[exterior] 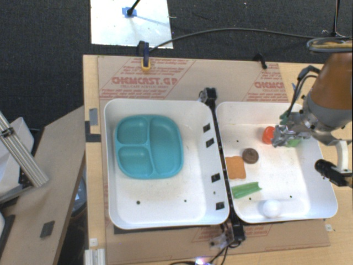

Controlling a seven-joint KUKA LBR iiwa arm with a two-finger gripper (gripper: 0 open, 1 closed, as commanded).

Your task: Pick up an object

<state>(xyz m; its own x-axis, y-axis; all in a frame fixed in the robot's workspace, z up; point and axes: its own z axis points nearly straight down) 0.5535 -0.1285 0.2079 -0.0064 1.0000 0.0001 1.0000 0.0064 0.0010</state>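
Gripper [287,136] over red object [268,134] in right bin [317,203]; jaws' state indeterminate. Risk: off-centre closure ejects object sideways.

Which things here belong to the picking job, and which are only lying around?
For the job:
gripper
red object beside the gripper
brown round object
orange piece
green piece
white ball
right bin holding them

Lying about:
teal divided plate in the left bin
white sheet on the floor
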